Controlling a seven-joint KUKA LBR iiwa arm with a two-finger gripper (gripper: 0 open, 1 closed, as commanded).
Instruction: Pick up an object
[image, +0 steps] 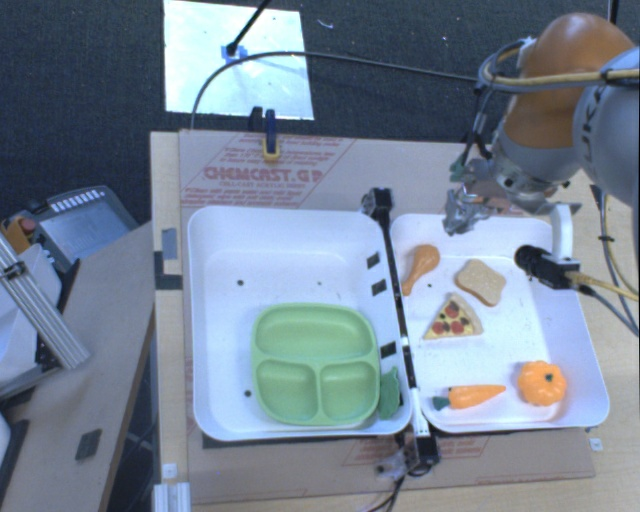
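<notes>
The right bin (575, 335) holds a chicken drumstick (421, 266), a slice of bread (481, 282), a pizza slice (453, 319), a carrot (470, 396) and a small orange pumpkin (540, 383). My gripper (462, 215) hangs above the bin's far edge, up and to the right of the drumstick and above the bread. Nothing shows between its fingers, and it touches none of the food.
The left bin (225, 255) holds a green divided plate (313, 365) near its front, with a green scrap (389, 395) at the plate's right. A black clip row (385, 275) runs between the bins. Cables (585, 285) cross the right bin's far right rim.
</notes>
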